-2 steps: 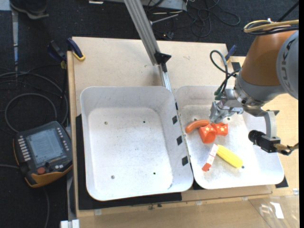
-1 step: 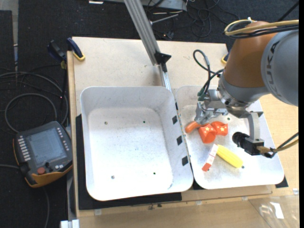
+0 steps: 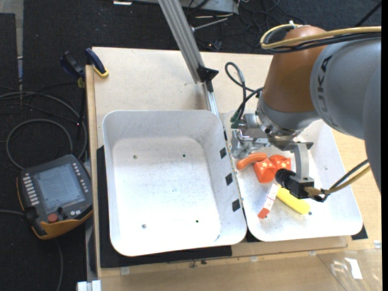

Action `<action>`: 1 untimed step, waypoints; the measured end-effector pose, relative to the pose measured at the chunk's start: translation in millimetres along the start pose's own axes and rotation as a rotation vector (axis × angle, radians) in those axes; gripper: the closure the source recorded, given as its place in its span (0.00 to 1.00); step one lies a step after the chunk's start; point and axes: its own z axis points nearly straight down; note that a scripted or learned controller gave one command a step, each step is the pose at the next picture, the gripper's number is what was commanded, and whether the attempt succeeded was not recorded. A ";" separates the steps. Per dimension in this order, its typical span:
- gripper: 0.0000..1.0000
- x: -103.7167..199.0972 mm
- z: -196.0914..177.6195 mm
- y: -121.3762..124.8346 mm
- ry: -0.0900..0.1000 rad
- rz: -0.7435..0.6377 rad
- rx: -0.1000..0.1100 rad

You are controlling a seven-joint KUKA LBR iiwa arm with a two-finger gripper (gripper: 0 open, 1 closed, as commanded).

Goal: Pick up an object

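Note:
Several small things lie in the right bin (image 3: pixel 339 218): an orange curved piece (image 3: pixel 250 160), an orange-red block (image 3: pixel 270 168) with yellow spots, a yellow stick (image 3: pixel 295 204) and a white tube with a red end (image 3: pixel 267 202). My gripper (image 3: pixel 244 143) hangs low over the bin's left side, just above and to the left of the orange curved piece. The bulky wrist hides the back of the bin. I see nothing between the fingers.
The left bin (image 3: pixel 110 129) has only dark specks on its floor. The two bins' rims meet just left of my gripper. A slanted aluminium post (image 3: pixel 182 35) rises from the bench behind the bins. A teach pendant (image 3: pixel 54 193) lies off the bench at left.

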 end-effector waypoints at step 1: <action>1.00 62.2 1.7 2.3 0.001 -0.002 0.001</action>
